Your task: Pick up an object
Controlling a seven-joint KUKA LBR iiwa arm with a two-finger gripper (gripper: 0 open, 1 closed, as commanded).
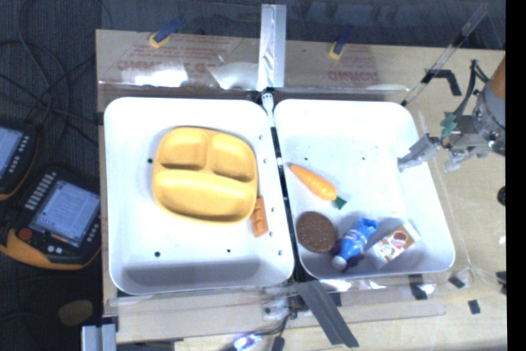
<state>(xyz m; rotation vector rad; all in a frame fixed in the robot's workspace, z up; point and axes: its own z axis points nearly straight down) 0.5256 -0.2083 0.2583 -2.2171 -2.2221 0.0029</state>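
- No single object is named by the task; four candidates are seen in the right bin (362, 115), all gathered toward its near edge and its middle.
- A toy carrot (313, 182) is laid at a slant near the bin's middle, closer to its left wall, apart from the others.
- A brown round cookie (316, 232) is placed near the near-left corner, a small blue bottle (354, 242) just beside it, and a small carton (392, 244) touching or nearly touching the bottle toward the near-right corner.
- The gripper (460, 145) is seen outside the right bin, beyond its right edge and above the bench (472, 201), well apart from every candidate; nothing is held in it. Whether it is open or closed cannot be told, since it is small and cluttered in the view.
- The carrot is judged the easiest pick, being isolated; it lies to the left of the gripper and slightly nearer the bin's near edge.
- A failed grasp is judged likely at the bottle and carton: being crowded, one could be nudged or toppled when the other is approached.
- The round bottle could roll away; the flat cookie could be missed altogether.
- In the left bin (131, 259) a yellow divided tray (204, 174) is laid, with a small orange piece (260, 218) at its right edge.
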